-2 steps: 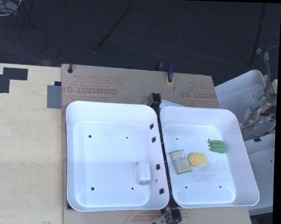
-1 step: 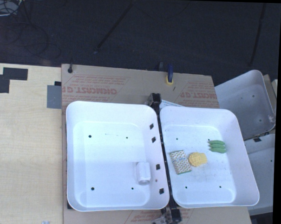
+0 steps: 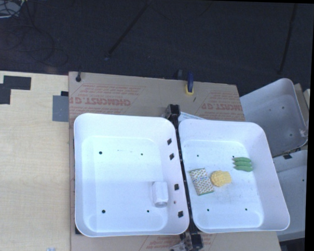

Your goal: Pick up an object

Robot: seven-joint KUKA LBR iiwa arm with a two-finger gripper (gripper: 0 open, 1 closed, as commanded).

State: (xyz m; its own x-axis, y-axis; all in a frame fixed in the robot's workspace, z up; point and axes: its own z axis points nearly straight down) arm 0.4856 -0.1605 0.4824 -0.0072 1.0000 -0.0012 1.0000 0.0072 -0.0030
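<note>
Camera view: 2 white bins side by side. Left bin point(image 3: 94, 130): 1 white cylinder point(image 3: 160, 193), near its right wall. Right bin point(image 3: 257, 215): 1 patterned packet point(image 3: 201, 181) touching 1 yellow corn-like piece point(image 3: 220, 178); 1 green pod toy point(image 3: 243, 163) near, apart. Gripper state: cannot tell.

One camera is fixed above the worktop point(image 3: 26, 142) and looks down at a slant, far enough back to take in both white bins whole. The left bin point(image 3: 94, 130) and the right bin point(image 3: 260, 147) sit side by side across the middle of the frame, on a brown board point(image 3: 148, 93). The far edge of the scene, at the top, is dark floor with cables point(image 3: 26, 18). The near rims of the bins almost reach the bottom of the frame.
</note>
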